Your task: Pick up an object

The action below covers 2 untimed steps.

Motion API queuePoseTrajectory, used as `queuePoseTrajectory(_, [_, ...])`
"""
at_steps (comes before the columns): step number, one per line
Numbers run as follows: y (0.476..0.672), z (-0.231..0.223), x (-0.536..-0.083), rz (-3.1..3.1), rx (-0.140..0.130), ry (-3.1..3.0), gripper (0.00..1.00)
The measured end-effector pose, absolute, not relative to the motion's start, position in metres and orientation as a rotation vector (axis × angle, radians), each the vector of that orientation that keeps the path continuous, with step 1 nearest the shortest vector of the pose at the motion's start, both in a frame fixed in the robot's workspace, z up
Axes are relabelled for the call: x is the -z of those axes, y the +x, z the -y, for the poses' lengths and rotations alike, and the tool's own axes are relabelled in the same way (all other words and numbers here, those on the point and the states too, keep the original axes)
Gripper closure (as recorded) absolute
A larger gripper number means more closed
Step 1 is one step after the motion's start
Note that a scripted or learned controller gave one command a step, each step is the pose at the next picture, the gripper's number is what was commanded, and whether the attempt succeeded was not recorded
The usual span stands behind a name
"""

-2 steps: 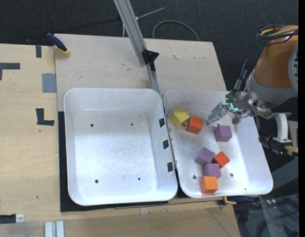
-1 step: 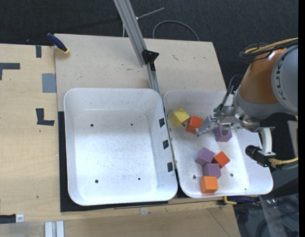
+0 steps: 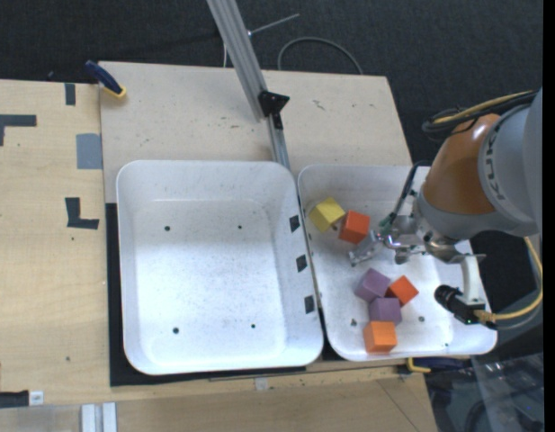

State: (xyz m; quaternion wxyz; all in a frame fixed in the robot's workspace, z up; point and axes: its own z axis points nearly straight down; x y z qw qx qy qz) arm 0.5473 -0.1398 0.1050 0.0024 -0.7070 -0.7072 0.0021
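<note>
Orange cube (image 3: 380, 336) at lower right, blocks clustered in the right bin (image 3: 439, 331).
End effector (image 3: 371, 246) sits low in the frame's right-centre, just beside the red-orange cube (image 3: 354, 227) and yellow cube (image 3: 328, 213) (likely its targets); nothing shows between its fingers, and I cannot tell whether they are apart. Purple cubes (image 3: 376, 286) and another orange cube (image 3: 404, 289) lie below; the left bin (image 3: 133, 196) adjoins.

Wooden bench (image 3: 196, 115) under two white bins (image 3: 133, 187)
</note>
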Motion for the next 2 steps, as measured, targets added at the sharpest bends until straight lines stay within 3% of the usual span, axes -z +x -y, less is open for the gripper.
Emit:
queuePoseTrajectory(1, [0.546,0.139,-0.091,2.220,-0.005,-2.218,0.00])
queuePoseTrajectory(2, [0.547,0.138,-0.101,2.222,-0.003,-2.216,1.00])
